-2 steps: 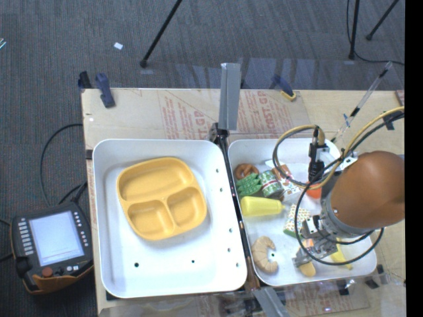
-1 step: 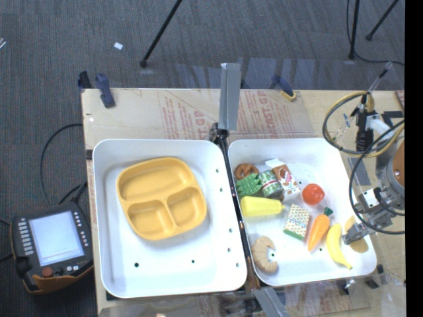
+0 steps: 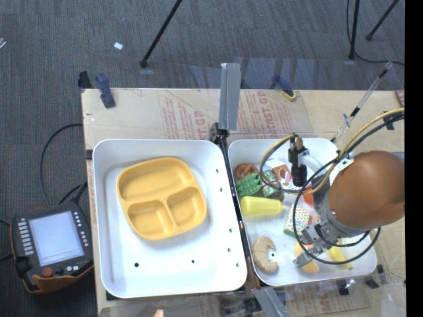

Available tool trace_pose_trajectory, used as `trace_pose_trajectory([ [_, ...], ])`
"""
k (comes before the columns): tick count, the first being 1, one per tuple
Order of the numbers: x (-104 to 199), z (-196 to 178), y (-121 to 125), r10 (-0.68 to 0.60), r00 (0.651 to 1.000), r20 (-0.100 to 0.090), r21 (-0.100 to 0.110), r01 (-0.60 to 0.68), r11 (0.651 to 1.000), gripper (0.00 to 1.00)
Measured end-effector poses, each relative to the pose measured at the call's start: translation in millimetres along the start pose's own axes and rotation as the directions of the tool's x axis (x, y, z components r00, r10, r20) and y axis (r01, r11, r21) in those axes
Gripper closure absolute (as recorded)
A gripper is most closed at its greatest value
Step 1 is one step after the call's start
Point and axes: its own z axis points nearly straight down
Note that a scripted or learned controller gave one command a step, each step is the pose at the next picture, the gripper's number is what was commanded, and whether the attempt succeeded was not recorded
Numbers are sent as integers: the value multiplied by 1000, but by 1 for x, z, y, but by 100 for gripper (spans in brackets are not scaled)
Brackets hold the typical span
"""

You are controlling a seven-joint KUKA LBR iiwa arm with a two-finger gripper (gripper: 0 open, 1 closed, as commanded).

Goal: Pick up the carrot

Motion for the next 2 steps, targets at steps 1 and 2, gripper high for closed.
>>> trace_pose_trajectory([
  [1, 57, -93, 21, -208, 978, -1, 4, 208, 978, 100],
  [2, 17, 1, 7, -430, 903, 2, -1, 430, 903, 100],
])
